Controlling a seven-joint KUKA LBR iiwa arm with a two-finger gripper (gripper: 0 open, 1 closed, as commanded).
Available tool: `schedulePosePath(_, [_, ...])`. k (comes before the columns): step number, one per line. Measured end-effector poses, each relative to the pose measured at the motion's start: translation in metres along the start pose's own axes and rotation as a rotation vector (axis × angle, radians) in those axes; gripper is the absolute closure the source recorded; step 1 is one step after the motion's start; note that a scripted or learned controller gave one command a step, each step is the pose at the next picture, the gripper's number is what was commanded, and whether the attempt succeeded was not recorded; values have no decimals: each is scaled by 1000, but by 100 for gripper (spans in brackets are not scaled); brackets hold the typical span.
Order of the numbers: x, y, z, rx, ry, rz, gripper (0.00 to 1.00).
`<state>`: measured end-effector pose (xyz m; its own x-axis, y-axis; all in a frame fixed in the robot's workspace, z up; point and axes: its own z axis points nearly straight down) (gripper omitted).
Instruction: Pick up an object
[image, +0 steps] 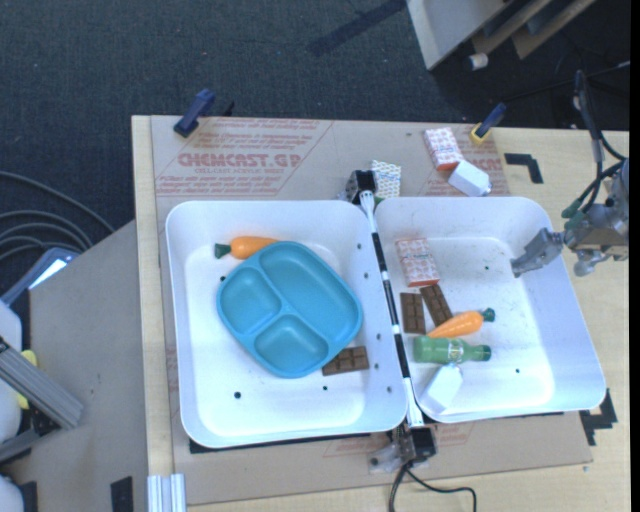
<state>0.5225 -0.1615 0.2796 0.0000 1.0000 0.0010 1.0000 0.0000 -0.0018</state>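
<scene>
White bins: two shallow bins sat side by side on the tabletop (250, 150), the left bin (190, 300) and the right bin (560, 340) touching along a central rim.
Gripper: the gripper (540, 255) hung over the right bin's far right side, well apart from every item; whether it was apart or together could not be told, and nothing was seen between it.
Candidates: an orange carrot (458, 323) lay touching a green bottle (450, 351), with brown chocolate bars (425, 305) just beside them and a white block (442, 386) below.
Crowding risk: a descent there would likely have struck two items at once.
Slip risk: the round bottle and tapered carrot would probably have rolled out of a pinch.
Left bin: a blue divided plate (288, 310) lay against a second carrot (248, 245).
</scene>
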Motion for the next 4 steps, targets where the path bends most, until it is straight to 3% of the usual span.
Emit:
schedulePosePath(1, [69, 10, 81, 0, 0, -1, 0])
schedulePosePath(2, [52, 46, 195, -1, -1, 1, 0])
schedulePosePath(3, [62, 124, 194, -3, -1, -1, 0])
schedulePosePath(4, [62, 124, 184, -5, -2, -2, 100])
